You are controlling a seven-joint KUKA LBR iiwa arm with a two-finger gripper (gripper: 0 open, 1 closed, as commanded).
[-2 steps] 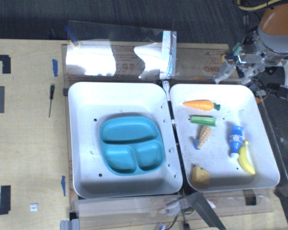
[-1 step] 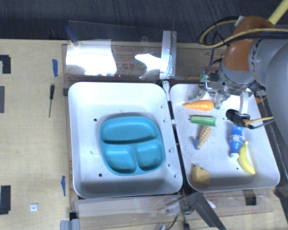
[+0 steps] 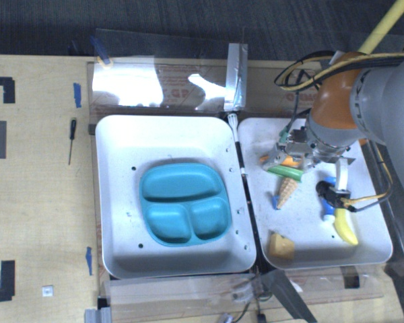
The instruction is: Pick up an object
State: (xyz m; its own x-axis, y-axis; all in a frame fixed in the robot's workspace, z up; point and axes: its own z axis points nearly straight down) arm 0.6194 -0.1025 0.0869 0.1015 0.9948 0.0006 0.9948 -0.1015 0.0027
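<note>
Several small items lie in the right bin (image 3: pixel 380 247); gripper (image 3: pixel 297 159) sits low over the orange piece (image 3: pixel 291 160) and green stick (image 3: pixel 285 172), grip state unclear. Likely grasp step; next needs clean closure and lift.

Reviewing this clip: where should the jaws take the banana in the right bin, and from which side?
Probably across the banana's middle, coming straight down. It lies flat near the right bin's right wall, long axis roughly along that wall, so closing across its narrow width looks safest.
</note>
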